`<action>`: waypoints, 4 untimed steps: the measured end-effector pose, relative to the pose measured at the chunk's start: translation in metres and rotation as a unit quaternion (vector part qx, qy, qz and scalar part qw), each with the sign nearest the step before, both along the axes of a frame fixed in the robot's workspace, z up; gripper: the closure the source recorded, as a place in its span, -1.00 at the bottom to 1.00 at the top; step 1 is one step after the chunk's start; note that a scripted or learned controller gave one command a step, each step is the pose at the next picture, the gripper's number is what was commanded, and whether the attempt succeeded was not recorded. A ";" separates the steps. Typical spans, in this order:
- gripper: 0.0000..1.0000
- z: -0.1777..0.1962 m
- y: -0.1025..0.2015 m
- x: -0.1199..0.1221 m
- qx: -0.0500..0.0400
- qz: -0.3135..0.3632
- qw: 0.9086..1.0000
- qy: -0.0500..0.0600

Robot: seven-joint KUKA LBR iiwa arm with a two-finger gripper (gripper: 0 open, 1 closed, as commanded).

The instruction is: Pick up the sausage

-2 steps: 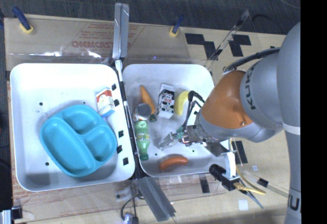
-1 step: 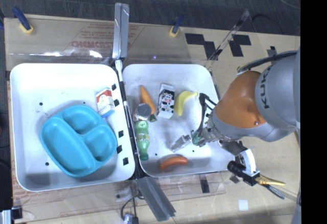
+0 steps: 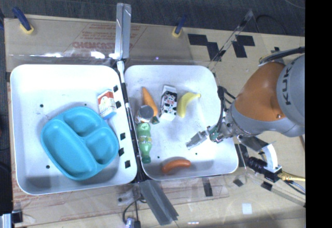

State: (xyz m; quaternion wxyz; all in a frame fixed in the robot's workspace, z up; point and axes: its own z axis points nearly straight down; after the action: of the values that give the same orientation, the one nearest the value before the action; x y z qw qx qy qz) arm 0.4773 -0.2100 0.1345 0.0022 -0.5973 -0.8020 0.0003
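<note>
The sausage, reddish-orange and slightly curved, lies flat in the right bin near its front wall. My gripper hangs low over the right side of that bin, a short way up and to the right of the sausage and apart from it. Nothing shows in its grasp. The grey arm with its orange band reaches in from the right, above the bin's right rim.
In the right bin: a carrot, a cow-print carton, a banana, a can and a green bottle along the left wall. The left bin holds a blue divided plate and a small red-white carton.
</note>
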 end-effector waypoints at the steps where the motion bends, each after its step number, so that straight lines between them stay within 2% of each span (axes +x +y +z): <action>1: 1.00 0.007 0.000 0.001 0.000 0.002 1.000 0.001; 2: -1.00 0.007 0.000 0.001 0.000 0.002 1.000 0.001; 3: -1.00 -0.046 0.074 -0.001 0.001 0.120 0.993 0.001; 4: -1.00 -0.046 0.073 -0.001 0.001 0.120 0.993 0.001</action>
State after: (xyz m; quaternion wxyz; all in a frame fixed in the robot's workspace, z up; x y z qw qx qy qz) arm 0.4764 -0.1365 0.0886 0.0032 -0.4968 -0.8679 0.0005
